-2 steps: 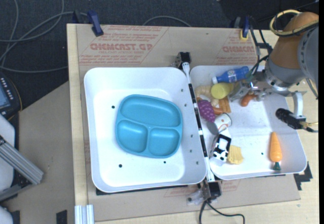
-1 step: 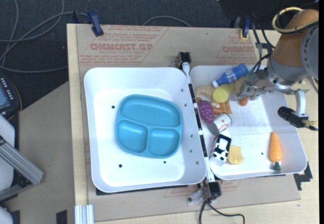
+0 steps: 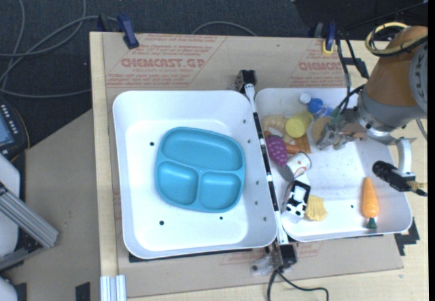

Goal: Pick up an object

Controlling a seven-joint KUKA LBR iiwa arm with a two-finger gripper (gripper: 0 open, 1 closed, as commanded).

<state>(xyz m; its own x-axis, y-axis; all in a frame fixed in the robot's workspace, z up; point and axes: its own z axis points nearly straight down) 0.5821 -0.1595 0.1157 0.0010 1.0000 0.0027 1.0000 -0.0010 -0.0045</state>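
The arm [image 3: 401, 82] runs off the right edge, so only its orange band and wrist show. The tool [image 3: 331, 135] is small and blurred, its tips lost against the toys behind it. The small objects bunched in the right bin [image 3: 340, 221] overlap, and several cannot be identified.

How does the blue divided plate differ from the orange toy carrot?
The blue divided plate lies alone in the left white bin; the orange toy carrot lies in the right white bin among other small items. The plate is broad, flat, with three compartments; the carrot is slim and tapered, with a green end. The plate is far larger. Both lie loose, apart from the gripper.
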